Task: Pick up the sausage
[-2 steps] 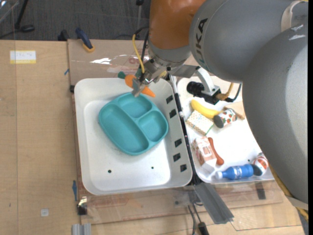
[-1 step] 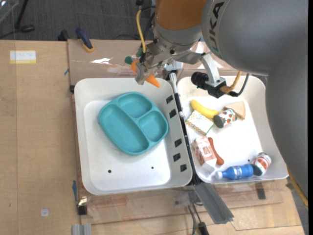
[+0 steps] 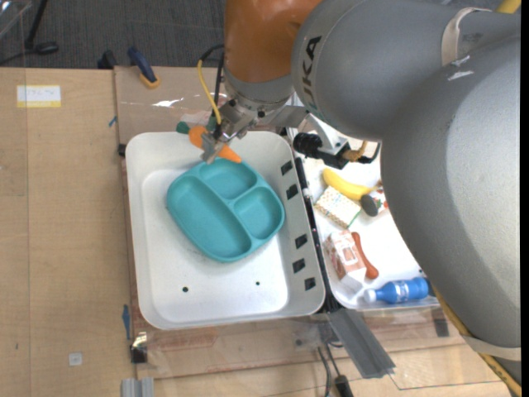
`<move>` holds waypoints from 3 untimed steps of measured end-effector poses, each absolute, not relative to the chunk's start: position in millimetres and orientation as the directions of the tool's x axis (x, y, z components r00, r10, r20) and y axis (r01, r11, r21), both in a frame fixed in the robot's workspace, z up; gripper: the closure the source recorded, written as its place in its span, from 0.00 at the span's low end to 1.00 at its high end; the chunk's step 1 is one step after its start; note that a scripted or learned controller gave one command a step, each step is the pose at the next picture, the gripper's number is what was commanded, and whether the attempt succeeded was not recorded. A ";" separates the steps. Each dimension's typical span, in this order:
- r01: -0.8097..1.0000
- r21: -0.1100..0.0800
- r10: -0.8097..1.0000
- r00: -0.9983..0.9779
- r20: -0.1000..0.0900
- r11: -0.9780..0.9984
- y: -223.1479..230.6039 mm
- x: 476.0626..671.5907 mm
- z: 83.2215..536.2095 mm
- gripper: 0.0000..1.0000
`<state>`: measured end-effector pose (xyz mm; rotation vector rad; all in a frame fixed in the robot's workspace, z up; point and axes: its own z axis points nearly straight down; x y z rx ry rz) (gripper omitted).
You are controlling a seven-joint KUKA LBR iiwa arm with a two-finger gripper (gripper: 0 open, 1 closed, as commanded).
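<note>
On the left, the wooden bench carries a small white label near its far edge. Next comes the left bin, shallow and white, with a teal divided plate lying in its far half; the plate has three compartments and sits tilted relative to the bin walls. At the far rim of this bin, an orange object with a green tip lies partly hidden (it resembles a toy carrot, but I cannot confirm this). My gripper is positioned directly over that far rim, at the far edge of the teal plate and just beside the orange object. I cannot tell whether anything is between the tips, nor how they stand, since the tips are too small and blurred against the objects below. My wrist, with its orange band, rises above the gripper, and my grey arm covers the upper right of the view. In the right bin, a yellow banana lies at the far end, a tan block sits just beside it, a red and white packet lies nearer, and the sausage (reddish-brown, slim) rests touching that packet's right side, well apart from my gripper. A blue bottle lies at the near wall.
</note>
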<state>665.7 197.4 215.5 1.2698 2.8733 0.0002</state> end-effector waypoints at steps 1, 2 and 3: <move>0.618 0.005 0.618 -0.787 -0.005 0.787 218.1 655.7 342.1 1.00; 0.236 0.005 0.236 -0.972 -0.010 0.972 182.3 643.4 438.1 1.00; 0.050 0.002 0.050 -0.999 -0.004 0.999 216.4 655.9 315.0 1.00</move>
